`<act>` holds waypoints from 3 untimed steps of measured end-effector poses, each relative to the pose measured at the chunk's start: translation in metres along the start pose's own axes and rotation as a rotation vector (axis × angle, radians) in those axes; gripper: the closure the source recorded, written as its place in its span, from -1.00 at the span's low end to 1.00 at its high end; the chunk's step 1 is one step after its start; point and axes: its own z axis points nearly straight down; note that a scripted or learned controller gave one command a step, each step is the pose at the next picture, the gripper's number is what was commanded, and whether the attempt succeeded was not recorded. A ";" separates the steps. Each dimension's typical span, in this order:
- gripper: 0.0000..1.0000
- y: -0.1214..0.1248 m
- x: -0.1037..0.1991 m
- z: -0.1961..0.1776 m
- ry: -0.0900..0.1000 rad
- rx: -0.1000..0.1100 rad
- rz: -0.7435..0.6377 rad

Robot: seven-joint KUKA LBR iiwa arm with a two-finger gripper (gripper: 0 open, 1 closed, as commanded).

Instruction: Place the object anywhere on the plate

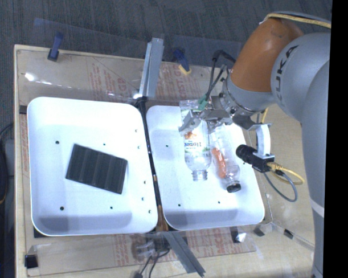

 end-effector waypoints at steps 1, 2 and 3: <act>1.00 0.039 0.050 0.032 0.000 0.002 -0.071; 1.00 0.045 0.131 0.025 0.000 0.002 -0.219; 1.00 0.033 0.192 0.008 0.000 0.001 -0.450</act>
